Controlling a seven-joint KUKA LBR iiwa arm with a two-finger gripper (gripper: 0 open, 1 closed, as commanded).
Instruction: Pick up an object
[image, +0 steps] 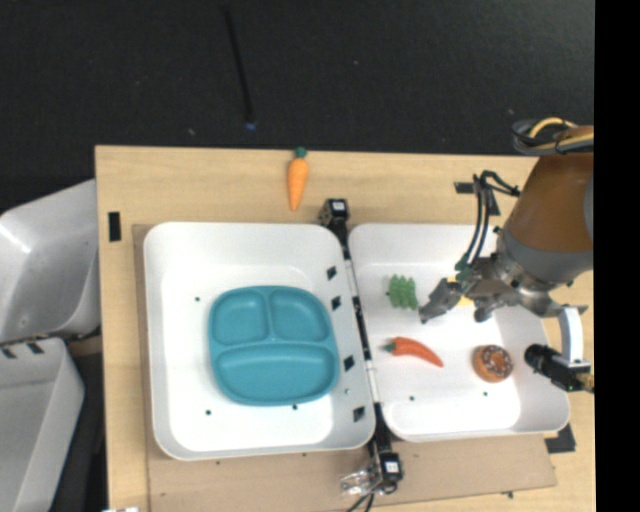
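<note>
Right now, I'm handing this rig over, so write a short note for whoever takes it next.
Gripper: over the right bin, between the green toy and the doughnut, nothing seen held.
Right bin holds the green toy, the red chili pepper and the doughnut.
Left bin holds the blue divided plate.
A carrot lies on the bench behind the bins.
Done: nothing picked.
Left: grasp and lift one object.
</note>
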